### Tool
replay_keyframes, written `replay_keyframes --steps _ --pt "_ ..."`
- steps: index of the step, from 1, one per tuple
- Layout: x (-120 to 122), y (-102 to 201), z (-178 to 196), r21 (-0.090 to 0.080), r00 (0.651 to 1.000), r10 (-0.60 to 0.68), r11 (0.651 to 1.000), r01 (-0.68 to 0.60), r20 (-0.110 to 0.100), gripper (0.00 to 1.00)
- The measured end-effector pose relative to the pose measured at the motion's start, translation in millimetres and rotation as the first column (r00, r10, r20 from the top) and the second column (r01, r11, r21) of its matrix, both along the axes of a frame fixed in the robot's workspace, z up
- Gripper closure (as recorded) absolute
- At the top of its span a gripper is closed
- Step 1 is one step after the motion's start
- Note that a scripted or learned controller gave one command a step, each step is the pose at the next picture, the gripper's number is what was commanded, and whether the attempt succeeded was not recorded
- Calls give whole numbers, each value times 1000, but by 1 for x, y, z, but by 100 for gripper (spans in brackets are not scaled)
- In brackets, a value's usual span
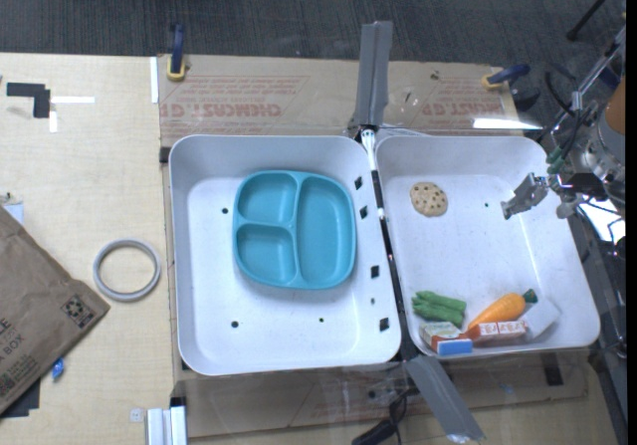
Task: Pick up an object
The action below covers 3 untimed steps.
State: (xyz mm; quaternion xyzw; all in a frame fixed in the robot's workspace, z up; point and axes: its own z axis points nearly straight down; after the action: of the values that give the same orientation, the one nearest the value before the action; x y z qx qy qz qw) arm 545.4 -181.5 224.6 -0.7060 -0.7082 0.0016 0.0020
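From my seat I saw the gripper [525,196] hanging over the right bin [557,264], near its right wall and toward the back. It was small and partly lost against the arm's cabling, so I could not tell how it stood, and I saw nothing in it.

The nearest thing to it was a cookie [429,199], lying flat on the bin floor well to its left, close to the wall shared with the other bin. The rest of the pickable things were crowded along the front edge of the same bin: a green pea pod [439,307], an orange carrot [498,308] just beside it, and a small flat box [476,335] touching the front wall beneath them.

The left bin [199,264] held a teal divided plate [296,230] near its middle. Out on the bench to the left lay a roll of tape [126,268] and a cardboard box [35,314].
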Motion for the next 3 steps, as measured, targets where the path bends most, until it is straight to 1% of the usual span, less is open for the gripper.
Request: replay_keyframes --steps 1,2,3 --pt "114 61 -40 -1 925 380 925 -380 4 0" --pt "114 77 -132 -2 913 409 913 -409 6 0" --pt "88 77 -134 1 947 320 947 -320 3 0"
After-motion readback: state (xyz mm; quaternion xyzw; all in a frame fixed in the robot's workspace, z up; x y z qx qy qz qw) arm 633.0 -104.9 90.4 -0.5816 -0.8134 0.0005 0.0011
